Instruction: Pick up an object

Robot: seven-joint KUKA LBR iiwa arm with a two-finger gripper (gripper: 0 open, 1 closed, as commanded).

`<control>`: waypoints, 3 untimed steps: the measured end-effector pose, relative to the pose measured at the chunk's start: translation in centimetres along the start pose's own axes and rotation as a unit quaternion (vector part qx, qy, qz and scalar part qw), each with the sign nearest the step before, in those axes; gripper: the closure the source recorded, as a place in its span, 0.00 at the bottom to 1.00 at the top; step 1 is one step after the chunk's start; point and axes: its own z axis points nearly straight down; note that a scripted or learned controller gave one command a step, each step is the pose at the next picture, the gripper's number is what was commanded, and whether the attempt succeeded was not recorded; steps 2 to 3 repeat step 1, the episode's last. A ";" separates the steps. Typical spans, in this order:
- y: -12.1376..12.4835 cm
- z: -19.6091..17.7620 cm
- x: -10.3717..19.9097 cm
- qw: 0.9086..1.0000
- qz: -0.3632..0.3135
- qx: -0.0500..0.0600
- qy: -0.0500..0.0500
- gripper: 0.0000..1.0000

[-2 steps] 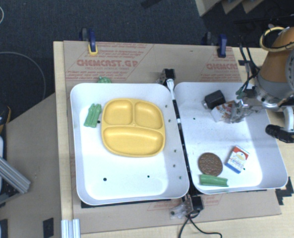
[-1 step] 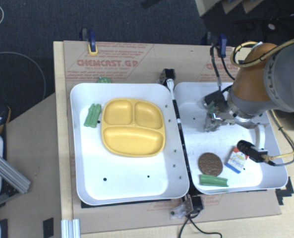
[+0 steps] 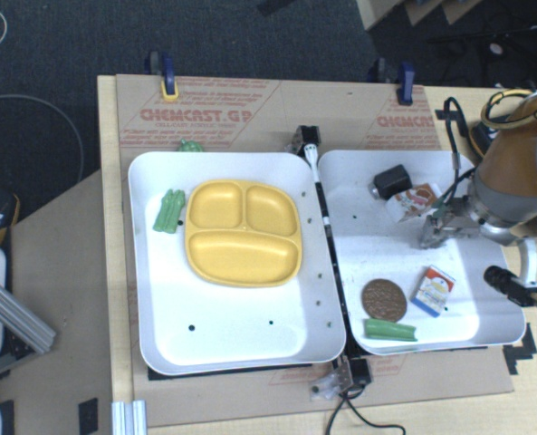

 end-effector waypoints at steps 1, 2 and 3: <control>0.9 0.0 10.6 1.000 -0.008 0.001 0.006 1.00; 0.9 0.0 10.6 1.000 -0.008 0.001 0.006 1.00; 0.9 0.0 10.6 1.000 -0.008 0.001 0.006 1.00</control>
